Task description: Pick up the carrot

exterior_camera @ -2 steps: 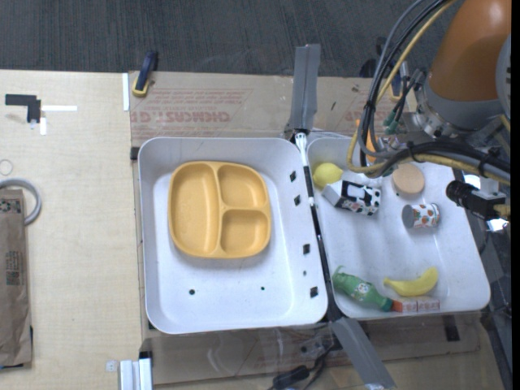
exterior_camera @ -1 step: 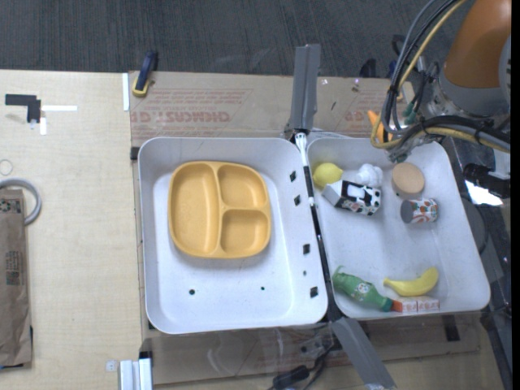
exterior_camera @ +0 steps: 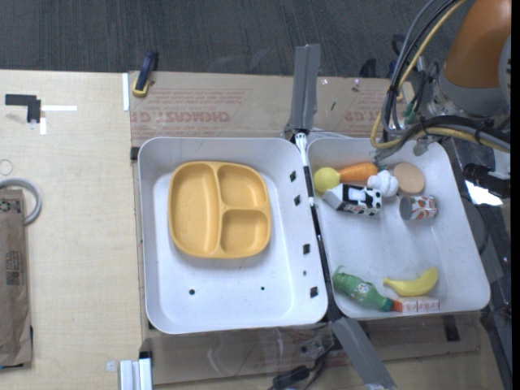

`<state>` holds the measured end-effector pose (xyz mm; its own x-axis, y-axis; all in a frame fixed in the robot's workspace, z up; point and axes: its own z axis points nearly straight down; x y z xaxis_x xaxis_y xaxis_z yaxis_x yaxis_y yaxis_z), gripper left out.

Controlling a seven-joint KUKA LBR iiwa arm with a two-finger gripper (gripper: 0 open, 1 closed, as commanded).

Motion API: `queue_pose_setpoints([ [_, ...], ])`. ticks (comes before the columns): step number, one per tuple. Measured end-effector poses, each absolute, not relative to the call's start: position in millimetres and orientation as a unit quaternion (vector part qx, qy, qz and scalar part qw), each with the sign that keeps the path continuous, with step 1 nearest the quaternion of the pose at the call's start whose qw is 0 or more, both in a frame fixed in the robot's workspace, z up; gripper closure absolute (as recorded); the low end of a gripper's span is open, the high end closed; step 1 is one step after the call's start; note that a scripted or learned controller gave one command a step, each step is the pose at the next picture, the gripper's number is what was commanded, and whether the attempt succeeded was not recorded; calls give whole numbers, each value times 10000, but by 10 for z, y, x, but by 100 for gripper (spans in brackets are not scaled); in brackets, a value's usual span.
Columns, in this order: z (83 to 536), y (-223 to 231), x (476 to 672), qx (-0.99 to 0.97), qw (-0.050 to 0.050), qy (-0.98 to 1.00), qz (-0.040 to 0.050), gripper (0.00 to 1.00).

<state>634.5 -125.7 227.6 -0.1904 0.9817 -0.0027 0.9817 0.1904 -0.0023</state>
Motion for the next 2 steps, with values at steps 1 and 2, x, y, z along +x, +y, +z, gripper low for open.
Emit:
queue_pose_setpoints([
  [1, 3332, -1120, 6595, 5596, 13, 8287, -12, 0],
  [2, 2200, -999, 6383, 5624, 1, 8269, -8, 0],
])
